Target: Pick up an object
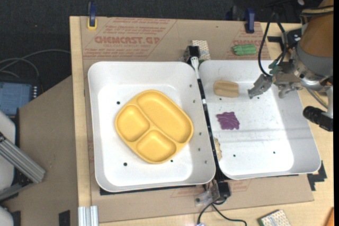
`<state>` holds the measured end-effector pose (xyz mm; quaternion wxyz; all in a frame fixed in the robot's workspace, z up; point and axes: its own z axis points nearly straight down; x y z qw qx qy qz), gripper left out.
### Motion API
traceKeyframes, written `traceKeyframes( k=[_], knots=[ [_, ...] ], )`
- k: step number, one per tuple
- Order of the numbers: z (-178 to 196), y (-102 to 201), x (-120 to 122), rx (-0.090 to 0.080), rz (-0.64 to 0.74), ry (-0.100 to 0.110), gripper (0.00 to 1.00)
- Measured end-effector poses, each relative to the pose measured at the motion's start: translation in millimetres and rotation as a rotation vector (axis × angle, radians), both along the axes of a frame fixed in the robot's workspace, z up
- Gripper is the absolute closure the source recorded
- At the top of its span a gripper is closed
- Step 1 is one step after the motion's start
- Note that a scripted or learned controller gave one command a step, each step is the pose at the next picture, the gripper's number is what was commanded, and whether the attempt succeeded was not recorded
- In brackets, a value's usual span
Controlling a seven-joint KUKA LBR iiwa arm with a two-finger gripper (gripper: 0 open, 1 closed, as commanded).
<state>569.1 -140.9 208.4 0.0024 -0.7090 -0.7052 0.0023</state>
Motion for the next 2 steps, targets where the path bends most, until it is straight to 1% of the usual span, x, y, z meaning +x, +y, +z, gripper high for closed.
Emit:
traceKeyframes(
  k=[1, 2],
  knots=[
    [-41.4, 4.7, -12.7, 0.002, 0.005, 0.0, 0.0],
    [-126.6, 41.8, -9.7, 0.002, 0.006, -0.006, 0.0]
  ],
)
